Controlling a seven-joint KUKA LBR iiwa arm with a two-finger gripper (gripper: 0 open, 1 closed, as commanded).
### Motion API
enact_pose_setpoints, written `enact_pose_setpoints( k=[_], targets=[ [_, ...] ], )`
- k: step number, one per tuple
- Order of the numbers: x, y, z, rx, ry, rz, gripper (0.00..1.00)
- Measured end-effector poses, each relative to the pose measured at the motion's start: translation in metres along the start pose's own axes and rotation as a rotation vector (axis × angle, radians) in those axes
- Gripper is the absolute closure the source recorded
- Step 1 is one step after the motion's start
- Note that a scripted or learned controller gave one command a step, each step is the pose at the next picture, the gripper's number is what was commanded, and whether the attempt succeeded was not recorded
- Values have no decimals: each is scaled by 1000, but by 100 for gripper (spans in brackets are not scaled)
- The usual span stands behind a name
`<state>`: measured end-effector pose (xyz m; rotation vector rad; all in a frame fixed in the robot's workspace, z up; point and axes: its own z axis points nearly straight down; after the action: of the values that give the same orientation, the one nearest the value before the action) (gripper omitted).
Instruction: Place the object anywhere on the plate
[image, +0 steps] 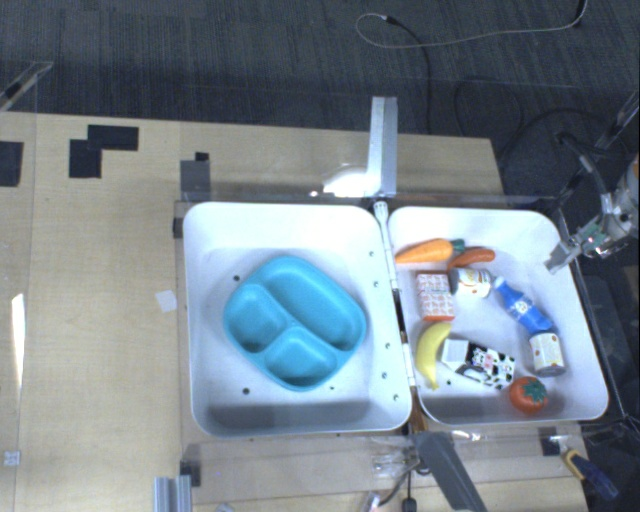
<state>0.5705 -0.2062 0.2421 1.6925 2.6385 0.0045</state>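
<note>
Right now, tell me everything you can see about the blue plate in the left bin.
The blue plate is a rounded, sectioned dish in bright sky blue, plastic by its look. Raised ridges split it into three compartments: a long one along the far side and two smaller ones nearer the camera. It lies flat and right way up on the floor of the left bin, turned at a slant to the walls and roughly centred. Nothing lies on it, and it stands apart from the bin walls.

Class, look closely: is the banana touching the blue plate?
Apart. The camera view shows the banana in the right bin and the blue plate in the left bin, with the bins' rims between them.
</note>
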Motion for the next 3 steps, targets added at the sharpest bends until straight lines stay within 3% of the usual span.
enact_pose_setpoints(
  k=[1,2,3],
  targets=[
    [46,7,151,-5,-5,-371,100],
    [84,74,69,-4,-2,-605,100],
    [150,100,55,-3,0,-768,100]
  ],
)
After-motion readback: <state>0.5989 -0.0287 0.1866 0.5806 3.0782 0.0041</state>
